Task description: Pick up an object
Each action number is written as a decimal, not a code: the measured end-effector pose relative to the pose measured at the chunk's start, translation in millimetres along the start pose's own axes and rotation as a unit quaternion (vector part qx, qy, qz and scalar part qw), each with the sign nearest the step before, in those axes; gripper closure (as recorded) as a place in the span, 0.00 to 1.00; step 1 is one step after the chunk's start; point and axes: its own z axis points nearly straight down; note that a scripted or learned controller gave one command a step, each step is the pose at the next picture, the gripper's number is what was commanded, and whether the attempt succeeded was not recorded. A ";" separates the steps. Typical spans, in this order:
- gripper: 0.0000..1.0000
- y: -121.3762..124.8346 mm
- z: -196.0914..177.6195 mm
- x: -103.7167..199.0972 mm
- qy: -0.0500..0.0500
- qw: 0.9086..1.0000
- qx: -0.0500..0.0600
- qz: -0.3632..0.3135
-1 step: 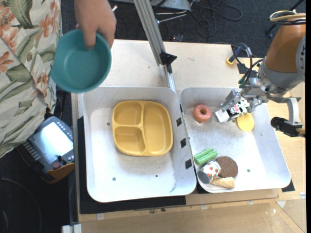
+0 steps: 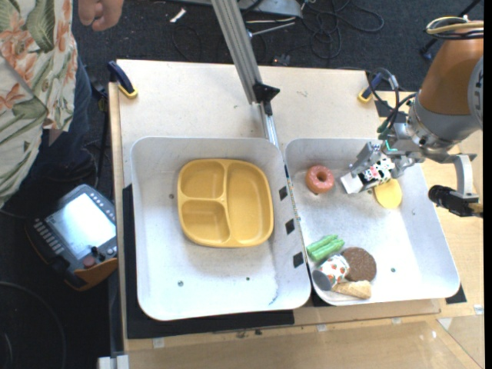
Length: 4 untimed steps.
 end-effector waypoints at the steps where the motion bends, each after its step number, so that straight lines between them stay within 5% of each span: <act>1: 0.00 3.3 51.3 9.8 0.000 1.000 0.002 0.000; 2: 0.00 2.3 105.2 10.7 0.000 1.000 0.002 0.001; 3: 1.00 4.2 91.0 10.3 0.000 1.000 -0.001 0.001; 4: 1.00 11.5 46.1 11.7 0.000 1.000 -0.003 0.000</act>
